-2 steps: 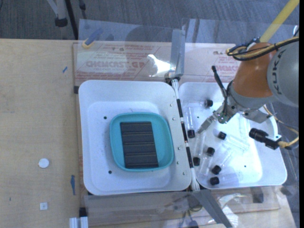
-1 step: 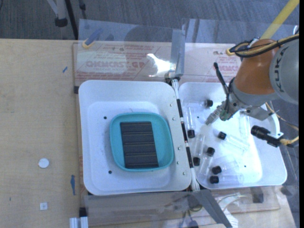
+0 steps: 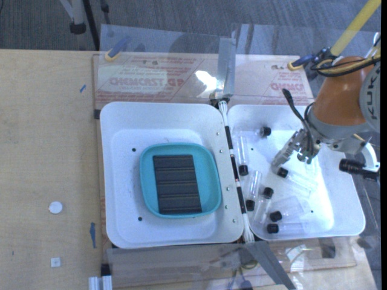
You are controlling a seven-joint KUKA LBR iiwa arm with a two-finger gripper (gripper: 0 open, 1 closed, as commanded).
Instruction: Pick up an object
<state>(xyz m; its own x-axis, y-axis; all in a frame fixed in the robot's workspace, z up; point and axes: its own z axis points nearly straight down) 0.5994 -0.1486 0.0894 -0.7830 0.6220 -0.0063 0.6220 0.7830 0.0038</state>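
Clear vials with black caps (image 3: 273, 215) are scattered in the right bin (image 3: 344, 219), just below the pincer (image 3: 283, 159). Whether the pincer is open cannot be told. One black-capped vial (image 3: 282, 173) is seen right by its tip; a smooth tube could be nudged away or slip free.

Clear black-capped vials (image 3: 266, 201) — scattered flat in right bin (image 3: 344, 222).

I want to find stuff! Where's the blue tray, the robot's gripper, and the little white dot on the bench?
Teal tray (image 3: 148, 183), camera view, its left rim.
Gripper (image 3: 283, 160), camera view, at its fingertips.
White disc (image 3: 55, 208), camera view, its centre.
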